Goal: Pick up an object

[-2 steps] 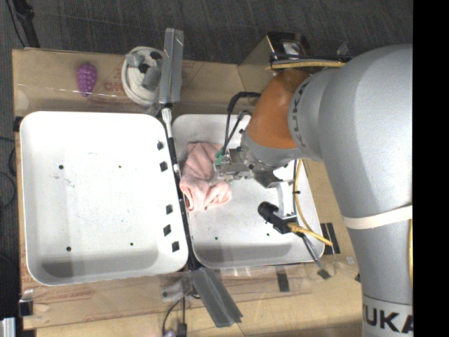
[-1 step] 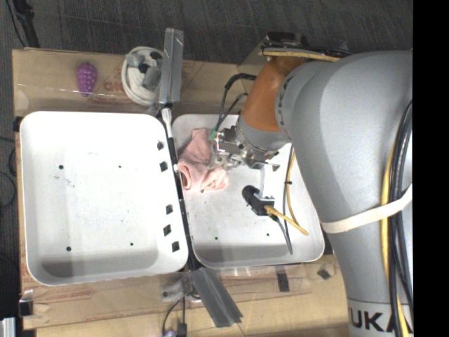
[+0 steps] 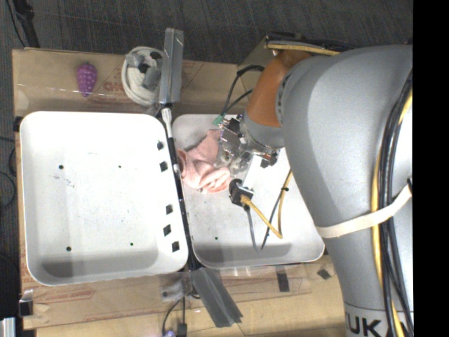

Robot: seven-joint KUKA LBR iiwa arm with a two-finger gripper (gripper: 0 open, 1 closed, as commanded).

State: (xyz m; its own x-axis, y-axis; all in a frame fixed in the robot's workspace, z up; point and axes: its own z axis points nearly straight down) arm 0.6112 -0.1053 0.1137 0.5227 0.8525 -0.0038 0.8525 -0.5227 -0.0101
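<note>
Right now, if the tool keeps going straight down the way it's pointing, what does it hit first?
Most likely the pink cloth in the right bin. The tool points down at the cloth's right edge, so it should meet fabric before the bin floor. Depth is hard to judge from above, so it may already be touching.

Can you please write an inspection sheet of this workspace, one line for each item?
Surface: two white bins, the left bin and the right bin, on a brown board.
Job's things: pink object in the right bin, near the divider.
Clutter: purple object and a white coil on the board behind the left bin.
Grippers: gripper low over the right bin, right beside the pink object; grasp cannot be judged.
Cables: yellow cable and black cable hang from the wrist over the right bin.
Surroundings: dark floor behind the bench.
</note>
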